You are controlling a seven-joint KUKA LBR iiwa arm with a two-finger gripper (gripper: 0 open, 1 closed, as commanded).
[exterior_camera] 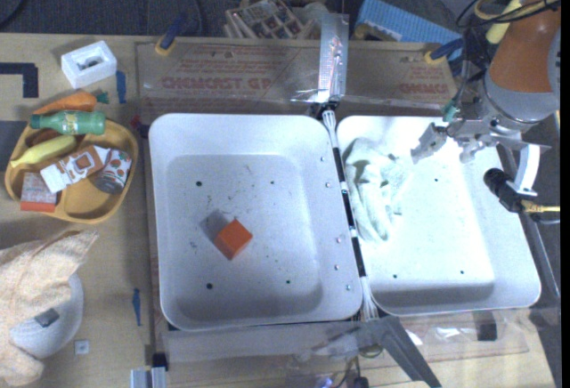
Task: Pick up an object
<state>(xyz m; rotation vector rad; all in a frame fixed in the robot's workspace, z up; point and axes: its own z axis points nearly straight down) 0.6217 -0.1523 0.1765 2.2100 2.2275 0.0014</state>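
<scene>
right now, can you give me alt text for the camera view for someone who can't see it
A grey robot arm's gripper hangs over the right white bin, near a crumpled white cloth lying by that bin's left wall. The left white bin holds a small orange block, and a yellow bowl of toy food sits on the bench to the left.

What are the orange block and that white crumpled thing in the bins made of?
The orange block looks like hard plastic or painted wood: flat matte faces, sharp edges, no give. The white crumpled thing looks like soft cloth or a rag: it lies in limp folds and wrinkles against the right bin's left wall. Neither is certain from this view.
</scene>
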